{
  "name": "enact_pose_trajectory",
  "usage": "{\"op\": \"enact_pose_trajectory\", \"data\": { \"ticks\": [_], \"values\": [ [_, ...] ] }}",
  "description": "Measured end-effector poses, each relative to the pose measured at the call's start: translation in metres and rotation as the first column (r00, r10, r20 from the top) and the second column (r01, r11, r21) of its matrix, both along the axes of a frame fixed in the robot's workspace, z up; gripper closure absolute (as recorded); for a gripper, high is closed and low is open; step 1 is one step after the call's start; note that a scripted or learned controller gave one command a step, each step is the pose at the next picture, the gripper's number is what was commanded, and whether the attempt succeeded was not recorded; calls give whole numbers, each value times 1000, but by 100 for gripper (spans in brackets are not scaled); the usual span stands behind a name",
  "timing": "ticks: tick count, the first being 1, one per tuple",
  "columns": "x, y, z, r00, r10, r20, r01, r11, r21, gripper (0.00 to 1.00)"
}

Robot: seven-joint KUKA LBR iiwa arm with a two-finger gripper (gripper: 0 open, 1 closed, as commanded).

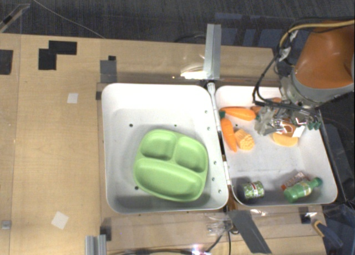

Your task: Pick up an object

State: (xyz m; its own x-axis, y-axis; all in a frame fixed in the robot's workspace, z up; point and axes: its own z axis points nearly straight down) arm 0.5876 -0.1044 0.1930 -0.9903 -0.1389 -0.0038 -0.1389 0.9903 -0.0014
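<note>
Objects for picking lie in the right bin (pixel 327 162), where I find my gripper (pixel 283 120) hanging low over the far half, the orange band of my arm (pixel 327 54) above it at the far right. Whether my fingers stand wide or narrow I cannot tell; the metal parts blur together from this angle, and nothing is visibly between them. Just under and to the right of the gripper sits an orange slice-shaped piece (pixel 286 139), partly covered by it. To the left, a carrot (pixel 239 113) lies across the far part of the bin, and a second carrot (pixel 227 132) runs along the left wall, touching or nearly touching a small orange ridged piece (pixel 246 141) beside it. At the near edge a small green can (pixel 253 189) lies on its side, and to its right a green bottle (pixel 303 189) also lies flat, with a dark brownish item (pixel 294 180) just beside it on the far side. The left bin (pixel 116 110) holds a green divided plate (pixel 171 164), resting toward its near right part, well apart from my gripper
</note>
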Motion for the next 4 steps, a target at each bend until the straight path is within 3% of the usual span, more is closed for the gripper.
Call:
{"op": "enact_pose_trajectory", "data": {
  "ticks": [1,2,4],
  "values": [
    [1,-78,21,934,-357,7,357,934,2,100],
    [56,-34,85,884,-468,10,468,884,7,100],
    [60,-33,112,886,-462,30,462,887,12,100]
  ]
}}
